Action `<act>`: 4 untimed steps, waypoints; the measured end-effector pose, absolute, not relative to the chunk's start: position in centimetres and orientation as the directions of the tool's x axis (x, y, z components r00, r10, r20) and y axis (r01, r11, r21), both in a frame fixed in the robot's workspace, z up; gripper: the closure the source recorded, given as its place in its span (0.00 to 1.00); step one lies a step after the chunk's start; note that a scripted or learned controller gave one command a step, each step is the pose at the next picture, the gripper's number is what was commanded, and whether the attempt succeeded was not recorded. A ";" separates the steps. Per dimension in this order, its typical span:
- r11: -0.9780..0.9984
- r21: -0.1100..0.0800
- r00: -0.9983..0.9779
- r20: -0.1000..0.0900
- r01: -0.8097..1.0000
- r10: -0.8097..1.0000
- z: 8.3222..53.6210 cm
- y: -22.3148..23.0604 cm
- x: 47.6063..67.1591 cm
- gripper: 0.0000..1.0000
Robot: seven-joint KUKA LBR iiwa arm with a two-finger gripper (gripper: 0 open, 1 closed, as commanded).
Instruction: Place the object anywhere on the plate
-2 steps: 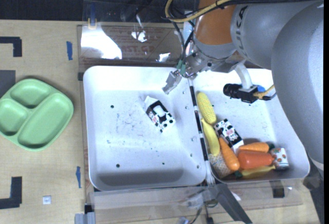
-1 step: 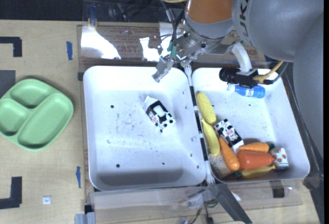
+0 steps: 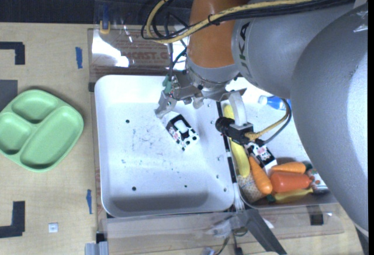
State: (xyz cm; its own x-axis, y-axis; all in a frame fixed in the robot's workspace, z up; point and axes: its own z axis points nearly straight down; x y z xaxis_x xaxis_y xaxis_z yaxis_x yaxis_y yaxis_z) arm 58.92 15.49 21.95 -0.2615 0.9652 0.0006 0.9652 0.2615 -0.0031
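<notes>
1. Pincer (image 3: 169, 99): hangs over the upper middle of the left white bin (image 3: 117, 189), metal fingers pointing down-left. Whether they are apart or together cannot be told from this angle; nothing visible between them.
2. Black-and-white object (image 3: 182, 133): lies on the left bin's floor, just below and right of the pincer tip, apart from it.
3. Green plate (image 3: 38, 131): three compartments, sits on the table (image 3: 47, 43) left of the bins, well apart from the object.
4. Right bin (image 3: 248, 189): holds a yellow banana (image 3: 236, 151), orange carrot (image 3: 260, 175), red-orange piece (image 3: 289, 181), plus small items partly hidden by the arm.
5. Surroundings: wooden table with black and blue tape marks; dark floor beyond the far edge.
</notes>
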 end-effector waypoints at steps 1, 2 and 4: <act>0.186 0.002 -0.186 0.000 0.983 0.983 21.1 19.9 59.5 0.00; 0.104 0.000 -0.104 -0.001 0.995 0.995 30.1 19.7 55.8 0.00; -0.059 0.003 0.059 -0.001 0.998 0.998 43.5 14.6 56.0 0.00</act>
State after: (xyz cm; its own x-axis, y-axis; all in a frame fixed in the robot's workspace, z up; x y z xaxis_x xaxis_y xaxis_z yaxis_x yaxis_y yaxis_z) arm 56.04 14.62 43.50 0.0594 0.9982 -0.0007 0.9982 -0.0594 0.0026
